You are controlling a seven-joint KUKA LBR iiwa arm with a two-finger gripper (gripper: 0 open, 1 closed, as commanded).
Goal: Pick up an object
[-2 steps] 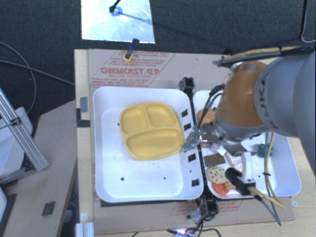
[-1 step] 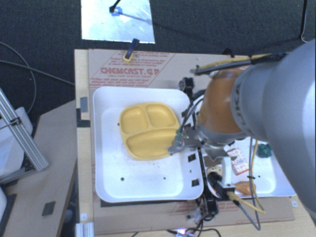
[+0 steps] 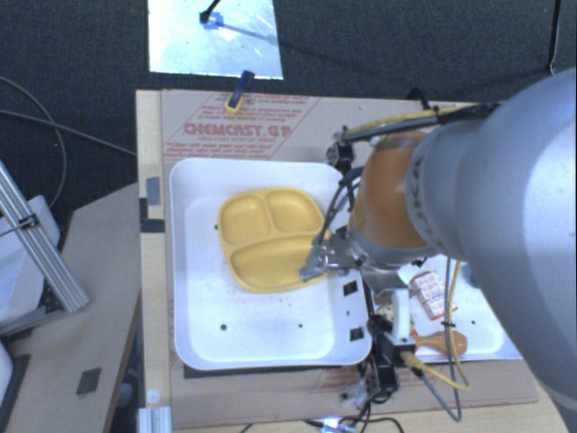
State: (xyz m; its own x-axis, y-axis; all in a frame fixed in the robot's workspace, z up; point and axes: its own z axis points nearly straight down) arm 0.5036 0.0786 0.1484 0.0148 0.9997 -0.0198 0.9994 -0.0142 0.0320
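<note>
Gripper point(image 3: 317, 264): at yellow plate's point(image 3: 266, 237) right rim, grip state unclear.
Plate: flat in left bin point(image 3: 194, 269).
Progress: likely no lift yet.

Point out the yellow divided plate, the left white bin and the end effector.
yellow divided plate point(image 3: 267, 238): camera view, on its centre ridge.
left white bin point(image 3: 261, 332): camera view, bare floor below the plate.
end effector point(image 3: 315, 264): camera view, fingertips at the plate's right edge.

Bench point(image 3: 108, 242): cardboard sheet point(image 3: 261, 124) along its far edge, two white bins point(image 3: 194, 269) atop it.
</note>
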